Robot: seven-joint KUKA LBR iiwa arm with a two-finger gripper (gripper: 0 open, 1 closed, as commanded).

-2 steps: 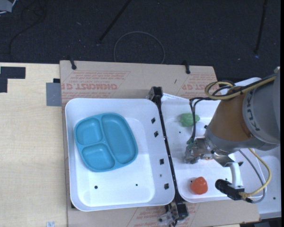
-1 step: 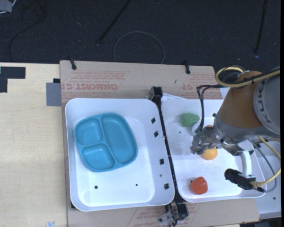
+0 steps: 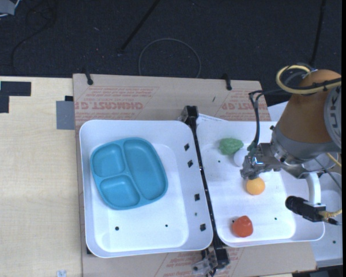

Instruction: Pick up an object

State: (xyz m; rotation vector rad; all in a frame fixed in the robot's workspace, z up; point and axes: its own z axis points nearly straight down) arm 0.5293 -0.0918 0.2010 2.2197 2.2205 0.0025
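1. Camera view showed the two-finger metal pincer [image 3: 255, 167] low over the right-hand shallow white bin [image 3: 277, 227], reaching in from three o'clock on the grey arm with its orange band [image 3: 309, 111].
2. Whether the pincer was released or clenched could not be told; its tips were too small and dark to read.
3. A small round orange ball [image 3: 255, 186] lay just at the pincer's six o'clock, touching or nearly touching the tips, resting on the bin floor.
4. A crumpled green soft object [image 3: 230, 146] sat near the pincer's ten o'clock.
5. A red rounded object [image 3: 242, 226] lay farther off at six o'clock, near the bin's front wall.
6. A blue three-compartment plastic plate [image 3: 128, 172] lay in the left-hand white bin [image 3: 138, 238], at nine o'clock.
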